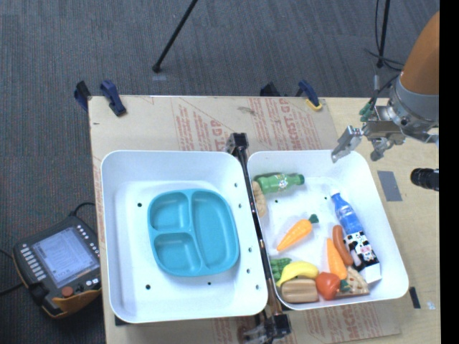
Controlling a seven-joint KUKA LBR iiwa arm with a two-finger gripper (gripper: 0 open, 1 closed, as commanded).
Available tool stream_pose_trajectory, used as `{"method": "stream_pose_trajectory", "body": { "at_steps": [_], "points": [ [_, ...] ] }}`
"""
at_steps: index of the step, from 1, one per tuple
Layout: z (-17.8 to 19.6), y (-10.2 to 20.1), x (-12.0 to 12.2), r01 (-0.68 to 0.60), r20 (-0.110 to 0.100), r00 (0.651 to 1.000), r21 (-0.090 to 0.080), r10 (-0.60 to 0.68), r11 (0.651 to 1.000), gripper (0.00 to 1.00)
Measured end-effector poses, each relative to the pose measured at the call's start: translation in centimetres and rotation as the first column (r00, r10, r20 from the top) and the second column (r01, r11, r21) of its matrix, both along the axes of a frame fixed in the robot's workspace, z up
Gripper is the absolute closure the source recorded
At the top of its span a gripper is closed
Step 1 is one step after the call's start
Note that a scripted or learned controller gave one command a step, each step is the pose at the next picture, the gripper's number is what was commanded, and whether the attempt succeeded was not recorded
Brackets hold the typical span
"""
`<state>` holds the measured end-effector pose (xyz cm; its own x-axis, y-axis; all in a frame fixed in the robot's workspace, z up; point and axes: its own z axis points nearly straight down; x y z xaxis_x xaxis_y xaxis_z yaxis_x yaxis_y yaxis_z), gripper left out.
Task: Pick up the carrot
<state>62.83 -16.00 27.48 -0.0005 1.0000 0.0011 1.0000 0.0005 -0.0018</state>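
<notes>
The carrot (295, 234), orange with a green top, lies tilted in the middle of the right white bin (384, 213). Its leafy end points up and to the right. My gripper (361, 147) hangs above the bin's far right corner, well apart from the carrot and up to its right. The two fingers (344, 144) stand spread apart and open, with nothing between them.
Around the carrot lie a green bottle (280, 183), a blue milk bottle (353, 236), a sausage (342, 244), an orange stick (334, 258), a banana (297, 269), a bread roll (299, 290) and a tomato (327, 285). The left bin (115, 213) holds a blue divided plate (193, 231).
</notes>
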Motion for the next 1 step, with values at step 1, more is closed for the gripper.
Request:
{"method": "stream_pose_trajectory", "body": {
  "at_steps": [1],
  "points": [
    [-11.78, 4.42, -2.95, -0.091, -0.003, 0.996, 0.001, 0.091, 0.996, 0.00]
  ]
}}
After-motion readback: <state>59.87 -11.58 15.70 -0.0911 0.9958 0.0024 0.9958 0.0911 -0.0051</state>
